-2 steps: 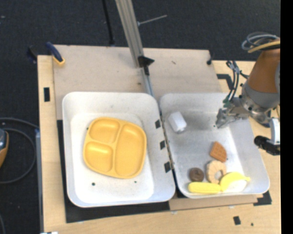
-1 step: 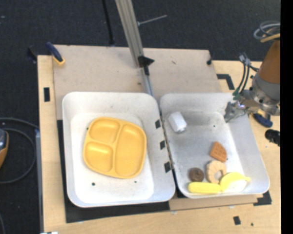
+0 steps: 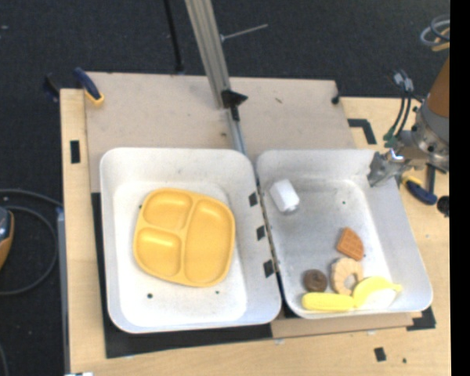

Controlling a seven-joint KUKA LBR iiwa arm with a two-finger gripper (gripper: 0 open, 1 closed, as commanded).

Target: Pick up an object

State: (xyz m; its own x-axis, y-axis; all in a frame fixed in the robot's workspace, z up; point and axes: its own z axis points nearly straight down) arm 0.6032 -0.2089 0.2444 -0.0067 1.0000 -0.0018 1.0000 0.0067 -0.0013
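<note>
Two white bins are sitting side by side: left bin (image 3: 117,210) holding a yellow divided plate (image 3: 185,236), right bin (image 3: 392,210) holding a white cylinder (image 3: 283,195), biscuits (image 3: 347,258) and a banana (image 3: 329,301). Gripper (image 3: 381,167) is hovering at the right bin's far rim; its state can't be told.

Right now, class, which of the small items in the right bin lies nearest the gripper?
The white cylinder, alone at the bin's upper left. It lies closer to the gripper than the orange wedge, brown disc or yellow banana grouped at the lower edge.
</note>
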